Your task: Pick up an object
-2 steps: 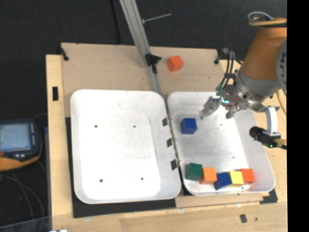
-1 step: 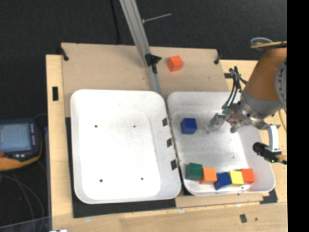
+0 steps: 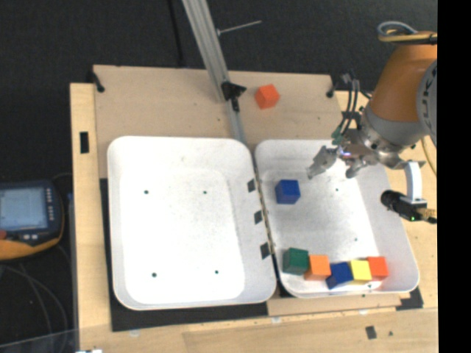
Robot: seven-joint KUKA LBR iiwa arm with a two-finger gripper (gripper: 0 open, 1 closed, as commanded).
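The blue cube (image 3: 288, 191), alone in the right bin (image 3: 346, 219), we judge light, rigid and smooth; we would grasp two opposite flat faces. Above it to the right, the gripper (image 3: 338, 162) hangs spread open, holding nothing.

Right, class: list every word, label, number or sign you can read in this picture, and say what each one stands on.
No text in the view can be read.
The handheld screen at the left edge glows blue; any writing on it is too small and blurred to read.
The blocks, such as the blue block, bear no visible marks.
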